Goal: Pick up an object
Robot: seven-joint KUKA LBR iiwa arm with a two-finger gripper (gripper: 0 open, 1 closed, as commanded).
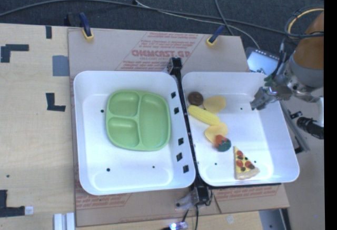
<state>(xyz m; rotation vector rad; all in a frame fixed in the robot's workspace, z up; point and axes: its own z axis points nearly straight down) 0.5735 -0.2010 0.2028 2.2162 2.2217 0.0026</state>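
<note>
The right bin point(274, 134) holds several toy foods. A brown round piece point(196, 98) lies near the divider, with a pale yellow chip point(215, 103) beside it. Below them are a yellow corn cob point(203, 115), a yellow piece point(216, 131) and a small red and teal item point(222, 144). A pizza slice point(244, 164) rests near the front. My gripper point(261, 99) hovers over the bin's far right corner, apart from all the food. Nothing shows between its fingers.
The left bin point(89, 118) holds a green divided plate point(139, 120). Black clips line the divider point(181, 118) between the bins. Blue and yellow clamps point(86, 28) point(215, 37) pin the cardboard at the back. Cables run across the dark floor behind.
</note>
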